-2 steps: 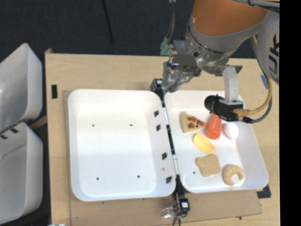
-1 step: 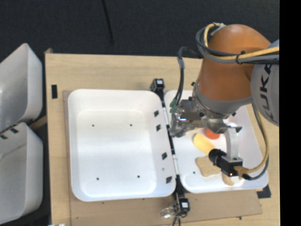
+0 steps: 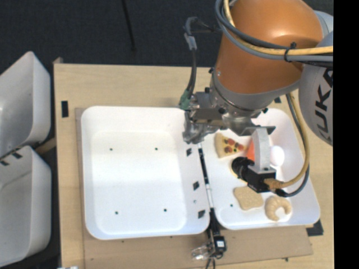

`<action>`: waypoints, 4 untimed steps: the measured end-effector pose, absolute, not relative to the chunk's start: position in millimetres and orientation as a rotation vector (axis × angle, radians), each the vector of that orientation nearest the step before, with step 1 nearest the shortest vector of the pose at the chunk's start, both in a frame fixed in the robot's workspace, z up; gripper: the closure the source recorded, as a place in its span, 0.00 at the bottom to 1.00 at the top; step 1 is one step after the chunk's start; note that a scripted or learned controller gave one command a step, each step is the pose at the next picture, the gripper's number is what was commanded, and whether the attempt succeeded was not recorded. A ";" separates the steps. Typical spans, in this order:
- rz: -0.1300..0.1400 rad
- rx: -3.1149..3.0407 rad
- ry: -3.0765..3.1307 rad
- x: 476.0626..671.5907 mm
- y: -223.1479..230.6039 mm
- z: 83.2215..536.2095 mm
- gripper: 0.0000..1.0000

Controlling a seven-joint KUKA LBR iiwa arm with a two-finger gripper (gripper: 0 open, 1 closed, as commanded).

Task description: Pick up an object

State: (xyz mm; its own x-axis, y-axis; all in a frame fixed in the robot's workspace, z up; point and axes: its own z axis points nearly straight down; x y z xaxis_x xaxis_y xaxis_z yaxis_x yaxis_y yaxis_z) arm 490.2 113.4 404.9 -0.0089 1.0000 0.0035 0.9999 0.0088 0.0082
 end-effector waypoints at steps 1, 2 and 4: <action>-0.008 2.227 2.217 489.7 61.0 339.6 1.00; 0.005 2.212 2.229 501.6 114.1 374.4 1.00; 0.021 2.212 2.214 491.1 48.3 432.6 1.00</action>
State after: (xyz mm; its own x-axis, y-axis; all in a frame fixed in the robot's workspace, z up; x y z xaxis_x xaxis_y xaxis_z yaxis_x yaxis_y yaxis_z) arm 491.1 48.3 432.6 -0.0009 1.0000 0.0011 0.9998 0.0009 0.0178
